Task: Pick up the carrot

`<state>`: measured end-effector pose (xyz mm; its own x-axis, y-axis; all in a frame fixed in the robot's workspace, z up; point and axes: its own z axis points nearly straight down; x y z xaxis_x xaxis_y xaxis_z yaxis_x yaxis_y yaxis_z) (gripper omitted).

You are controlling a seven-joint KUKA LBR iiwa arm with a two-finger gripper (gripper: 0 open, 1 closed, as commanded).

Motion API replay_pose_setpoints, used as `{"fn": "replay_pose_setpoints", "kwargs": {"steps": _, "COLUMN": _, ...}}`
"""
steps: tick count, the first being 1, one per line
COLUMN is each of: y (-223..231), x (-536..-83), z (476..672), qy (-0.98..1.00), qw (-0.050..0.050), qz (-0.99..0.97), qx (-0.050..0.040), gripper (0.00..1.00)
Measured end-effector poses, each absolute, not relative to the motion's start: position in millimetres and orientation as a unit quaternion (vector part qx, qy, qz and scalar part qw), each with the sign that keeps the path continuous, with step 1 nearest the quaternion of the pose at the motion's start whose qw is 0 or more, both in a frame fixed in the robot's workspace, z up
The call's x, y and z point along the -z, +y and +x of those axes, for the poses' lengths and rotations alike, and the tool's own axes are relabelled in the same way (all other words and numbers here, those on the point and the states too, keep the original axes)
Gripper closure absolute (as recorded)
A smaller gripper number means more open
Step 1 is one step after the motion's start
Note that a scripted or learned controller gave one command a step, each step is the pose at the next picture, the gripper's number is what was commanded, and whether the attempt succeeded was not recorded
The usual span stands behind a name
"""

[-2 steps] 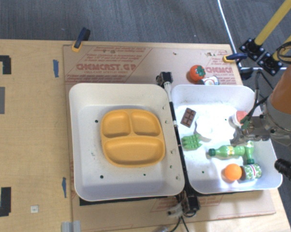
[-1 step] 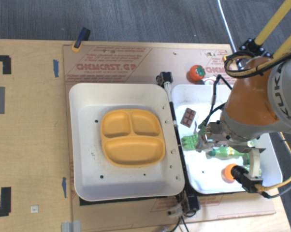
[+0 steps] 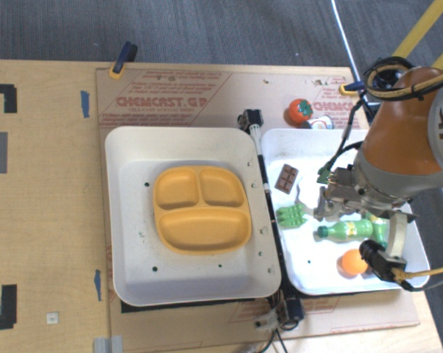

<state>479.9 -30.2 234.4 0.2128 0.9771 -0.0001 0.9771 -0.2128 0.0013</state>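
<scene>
Carrot (image 3: pixel 350 263) (poss. the 1 orange lump) in rt bin (image 3: pixel 310 142) beside 1 bottle (image 3: pixel 350 231); jaws: can't tell.

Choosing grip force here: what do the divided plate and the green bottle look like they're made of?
The divided plate: likely matte moulded plastic, uniform yellow-orange, soft rounded ridges, no glare. The green bottle: probably glossy plastic, translucent yellow-green with a darker cap; glass can't be excluded.

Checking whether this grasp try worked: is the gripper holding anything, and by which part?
Cannot be told: the gripper hangs over the green bottle, and no object shows in its hold.
</scene>
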Motion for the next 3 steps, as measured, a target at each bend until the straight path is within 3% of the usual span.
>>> {"fn": "replay_pose_setpoints", "kwargs": {"steps": 1, "y": 24.0, "x": -225.0, "z": 479.2, "qy": 0.511, "qw": 0.000, "qz": 0.860, "qx": 0.0003, "gripper": 1.00}}
{"fn": "replay_pose_setpoints", "kwargs": {"steps": 2, "y": 10.8, "x": -248.5, "z": 479.7, "qy": 0.319, "qw": 0.000, "qz": 0.948, "qx": 0.0003, "gripper": 1.00}}
{"fn": "replay_pose_setpoints", "kwargs": {"steps": 3, "y": -36.9, "x": -238.5, "z": 478.9, "qy": 0.249, "qw": -0.001, "qz": 0.969, "qx": 0.0016, "gripper": 1.00}}
